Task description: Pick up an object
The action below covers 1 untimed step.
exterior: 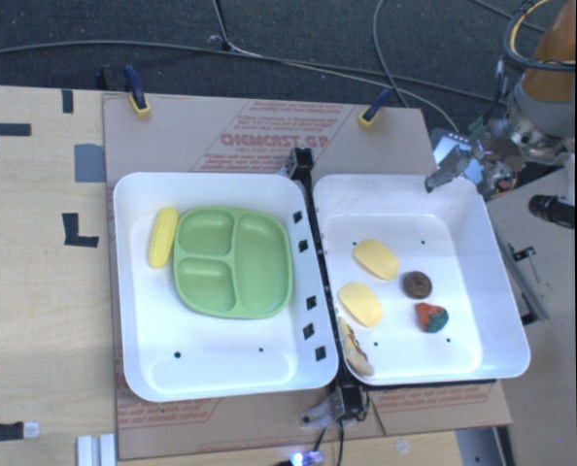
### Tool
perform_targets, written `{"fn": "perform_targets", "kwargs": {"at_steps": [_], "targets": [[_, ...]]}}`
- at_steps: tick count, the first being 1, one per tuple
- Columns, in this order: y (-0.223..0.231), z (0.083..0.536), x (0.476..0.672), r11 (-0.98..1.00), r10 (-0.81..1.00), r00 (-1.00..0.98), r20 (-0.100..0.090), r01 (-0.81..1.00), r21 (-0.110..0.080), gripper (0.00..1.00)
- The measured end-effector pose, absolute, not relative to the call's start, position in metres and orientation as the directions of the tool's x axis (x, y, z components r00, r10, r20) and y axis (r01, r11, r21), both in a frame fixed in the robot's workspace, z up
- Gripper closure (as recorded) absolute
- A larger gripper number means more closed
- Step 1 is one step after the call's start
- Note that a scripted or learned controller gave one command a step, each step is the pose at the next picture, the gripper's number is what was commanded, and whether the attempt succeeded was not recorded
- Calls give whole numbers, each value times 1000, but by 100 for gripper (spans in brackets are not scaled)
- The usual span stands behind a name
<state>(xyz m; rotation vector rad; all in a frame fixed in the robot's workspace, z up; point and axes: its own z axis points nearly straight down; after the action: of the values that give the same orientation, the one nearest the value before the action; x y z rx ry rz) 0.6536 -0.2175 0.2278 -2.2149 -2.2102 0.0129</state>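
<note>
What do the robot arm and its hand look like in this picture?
The arm is grey with an orange band above the wrist. Its hand is a cluttered metallic assembly, grey and silver with small blue parts, ending in a dark grey finger. Black cables loop over the dark floor behind it.

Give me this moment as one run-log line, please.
gripper: above right bin's far edge | holding: nothing | task: not started

Grey arm (539, 105), orange band, metal tool (451, 170)

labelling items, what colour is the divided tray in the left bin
Light green. The tray shows best in the camera view, beside the yellow corn.
</note>
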Motion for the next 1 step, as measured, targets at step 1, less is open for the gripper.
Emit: {"fn": "perform_targets", "kwargs": {"at_steps": [1], "targets": [[-217,237,656,1,1000,-1,0,1000,-1,0]]}}
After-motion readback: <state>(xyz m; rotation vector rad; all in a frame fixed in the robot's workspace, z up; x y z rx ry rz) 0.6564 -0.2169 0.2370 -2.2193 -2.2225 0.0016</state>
